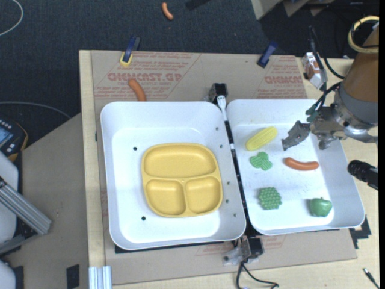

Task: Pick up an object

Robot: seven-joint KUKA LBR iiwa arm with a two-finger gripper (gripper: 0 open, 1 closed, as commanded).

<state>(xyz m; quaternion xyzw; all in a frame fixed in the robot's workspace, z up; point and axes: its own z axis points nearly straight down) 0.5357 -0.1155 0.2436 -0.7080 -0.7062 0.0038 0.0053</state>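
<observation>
On the far left of the board, outside the bins, a small orange sausage lies on the brown cardboard, near a blue and yellow clamp at the top edge. The left bin holds a yellow plate with three compartments — one wide at the top and two smaller below — and it sits about in the middle of this bin. The right bin touches the left one along the centre line and holds the toy food. A yellow corn cob lies tilted in the upper left part, and just below it is a small green piece of broccoli. Lower there is a bumpy green vegetable. To the right of the broccoli lies a second orange sausage, and in the lower right corner is a green pepper. The gripper hangs over the upper right part of this bin, between the corn cob and the sausage, with the grey arm behind it. Its dark fingers are spread apart and I see nothing between them — all the food lies in the bin.
</observation>
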